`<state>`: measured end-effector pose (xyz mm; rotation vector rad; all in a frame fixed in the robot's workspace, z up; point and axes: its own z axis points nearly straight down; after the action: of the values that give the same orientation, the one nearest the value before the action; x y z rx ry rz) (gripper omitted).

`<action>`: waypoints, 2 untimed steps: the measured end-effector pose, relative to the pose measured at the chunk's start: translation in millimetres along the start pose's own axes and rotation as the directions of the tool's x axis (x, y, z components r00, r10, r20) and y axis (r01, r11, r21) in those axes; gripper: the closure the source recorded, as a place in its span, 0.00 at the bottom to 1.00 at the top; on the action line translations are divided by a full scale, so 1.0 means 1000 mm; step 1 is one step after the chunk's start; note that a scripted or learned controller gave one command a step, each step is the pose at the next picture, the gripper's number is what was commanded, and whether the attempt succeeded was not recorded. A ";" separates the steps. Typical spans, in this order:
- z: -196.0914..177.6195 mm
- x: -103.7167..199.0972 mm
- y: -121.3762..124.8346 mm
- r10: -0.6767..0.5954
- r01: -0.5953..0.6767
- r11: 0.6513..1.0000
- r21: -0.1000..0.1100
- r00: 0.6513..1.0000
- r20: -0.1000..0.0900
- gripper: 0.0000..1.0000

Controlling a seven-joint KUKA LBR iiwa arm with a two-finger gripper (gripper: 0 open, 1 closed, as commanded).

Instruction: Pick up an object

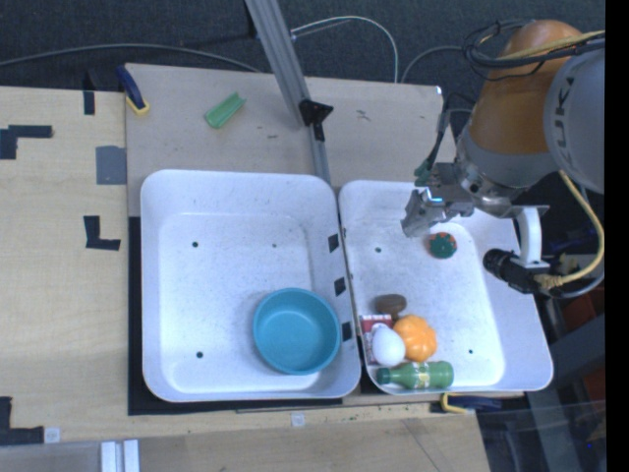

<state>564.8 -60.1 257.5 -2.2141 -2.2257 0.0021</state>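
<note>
place: robot lab | evidence: taped bench (59, 264), white bins (236, 200), loose cables (344, 28)

A green block (224, 110) lies on the bench (197, 146) behind the bins.

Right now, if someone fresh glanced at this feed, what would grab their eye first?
Likely the big grey arm with its orange band reaching in from the right, its gripper hovering over the right bin beside a small green ball. Next, the blue bowl in the left bin, and the cluster at the right bin's near edge: orange fruit, white egg, green bottle.
</note>
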 end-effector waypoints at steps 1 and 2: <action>0.018 0.052 0.010 -0.001 0.001 1.000 0.001 1.000 0.000 1.00; 0.032 0.107 0.018 -0.002 0.002 1.000 0.001 1.000 0.000 1.00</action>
<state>582.1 46.9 225.2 -2.2117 -2.2267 0.0029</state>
